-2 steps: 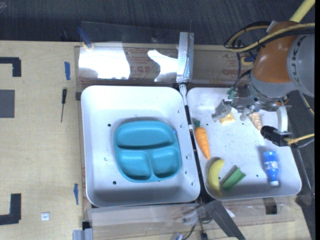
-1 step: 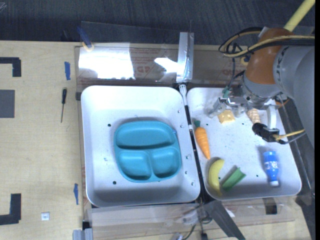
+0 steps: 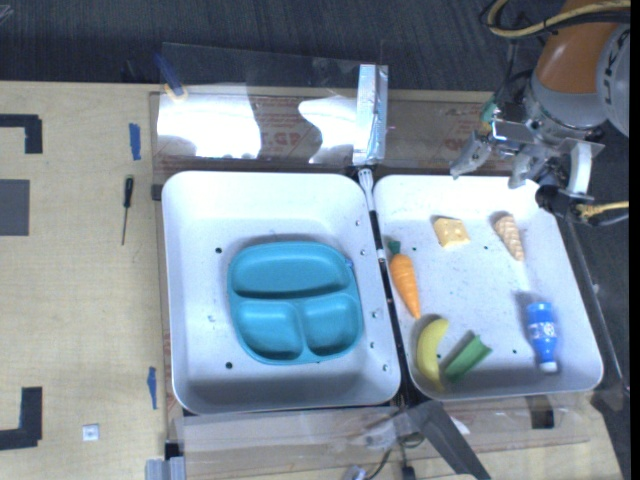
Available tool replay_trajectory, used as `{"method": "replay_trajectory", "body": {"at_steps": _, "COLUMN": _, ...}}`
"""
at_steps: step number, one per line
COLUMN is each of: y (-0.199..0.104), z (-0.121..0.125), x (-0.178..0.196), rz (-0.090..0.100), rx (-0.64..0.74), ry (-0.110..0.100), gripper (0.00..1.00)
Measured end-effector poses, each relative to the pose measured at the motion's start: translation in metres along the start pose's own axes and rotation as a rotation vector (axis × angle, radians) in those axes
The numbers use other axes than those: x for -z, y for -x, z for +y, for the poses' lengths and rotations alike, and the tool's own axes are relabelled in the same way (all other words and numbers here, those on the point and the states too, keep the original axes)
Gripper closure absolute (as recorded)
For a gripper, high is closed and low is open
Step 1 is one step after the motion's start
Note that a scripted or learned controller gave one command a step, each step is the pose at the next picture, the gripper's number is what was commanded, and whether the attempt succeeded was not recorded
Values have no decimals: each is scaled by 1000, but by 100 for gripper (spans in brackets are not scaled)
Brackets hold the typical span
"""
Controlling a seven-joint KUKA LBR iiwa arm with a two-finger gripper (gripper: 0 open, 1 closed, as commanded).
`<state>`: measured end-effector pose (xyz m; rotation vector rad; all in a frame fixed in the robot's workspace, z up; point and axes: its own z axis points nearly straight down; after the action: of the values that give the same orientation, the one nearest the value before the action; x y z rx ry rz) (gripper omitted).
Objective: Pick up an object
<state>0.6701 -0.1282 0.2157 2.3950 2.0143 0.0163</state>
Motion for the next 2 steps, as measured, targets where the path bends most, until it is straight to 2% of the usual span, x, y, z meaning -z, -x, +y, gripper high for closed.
{"method": "replay_trajectory", "body": {"at_steps": 1, "y": -15, "z": -28, "x": -81, "rz": 1, "rx": 108, "ry": -23, "gripper": 0}}
{"method": "replay_trajectory", "body": {"at_steps": 2, "y": -15, "z": -25, "x": -66, "rz": 1, "rx": 108, "ry": -13, "gripper": 100}}
